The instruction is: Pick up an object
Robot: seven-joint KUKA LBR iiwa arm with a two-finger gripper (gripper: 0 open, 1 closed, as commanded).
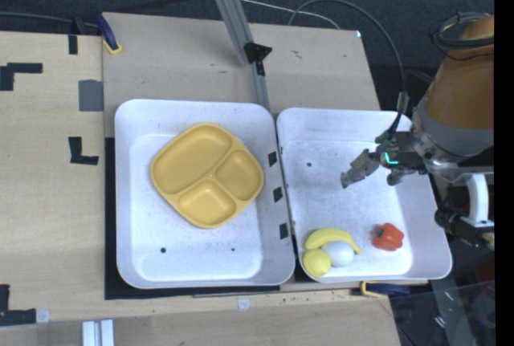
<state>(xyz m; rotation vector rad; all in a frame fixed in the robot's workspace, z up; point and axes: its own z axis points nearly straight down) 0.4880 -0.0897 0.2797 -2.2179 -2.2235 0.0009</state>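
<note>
In the right bin [321,136], near its front edge, lie a yellow banana [331,237], a yellow lemon-like ball [316,262] and a white egg-shaped object [342,254], all touching. A small red pepper [388,236] sits to their right. My gripper [354,173] hangs over the middle of the right bin, above and behind these objects, pointing left. I see nothing between its fingers.
The left bin [136,200] holds a yellow divided plate [207,174]. A grey metal pole [233,7] slants down to the divider between the bins. The arm's body [462,103] stands at the right edge of the bench.
</note>
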